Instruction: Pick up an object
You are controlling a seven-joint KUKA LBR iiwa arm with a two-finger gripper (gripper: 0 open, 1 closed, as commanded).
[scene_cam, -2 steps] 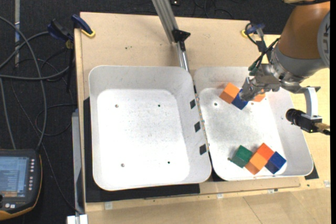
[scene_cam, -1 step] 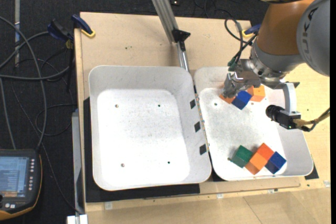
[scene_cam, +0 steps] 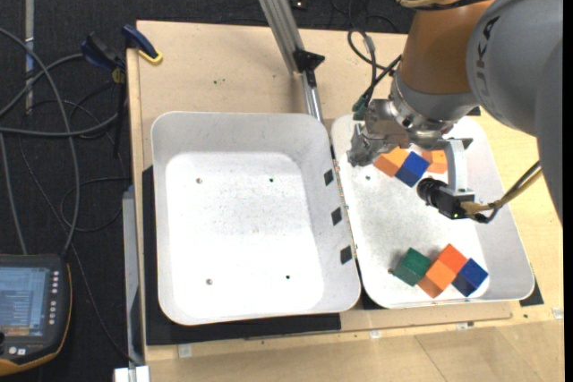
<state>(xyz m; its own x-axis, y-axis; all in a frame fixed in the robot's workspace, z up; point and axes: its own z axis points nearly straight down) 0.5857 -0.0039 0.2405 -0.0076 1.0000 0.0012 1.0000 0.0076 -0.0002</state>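
Observation:
My gripper (scene_cam: 360,148) hangs low over the far left part of the right bin (scene_cam: 380,219), under the grey wrist and its orange band. Just right of it lie an orange block (scene_cam: 389,162) and a blue block (scene_cam: 412,168) side by side, with another orange block (scene_cam: 437,161) partly hidden behind the wrist hardware. Whether the gripper touches any of them is hidden by the wrist. At the bin's near right, a green block (scene_cam: 413,267), an orange block (scene_cam: 444,267) and a blue block (scene_cam: 471,277) sit in a tight row.
The left bin (scene_cam: 170,192) stands beside the right one, their rims meeting near the gripper. A slanted metal pole (scene_cam: 282,22) comes down to the bench behind the bins. Cables and a blue clamp (scene_cam: 125,45) lie at the far left corner.

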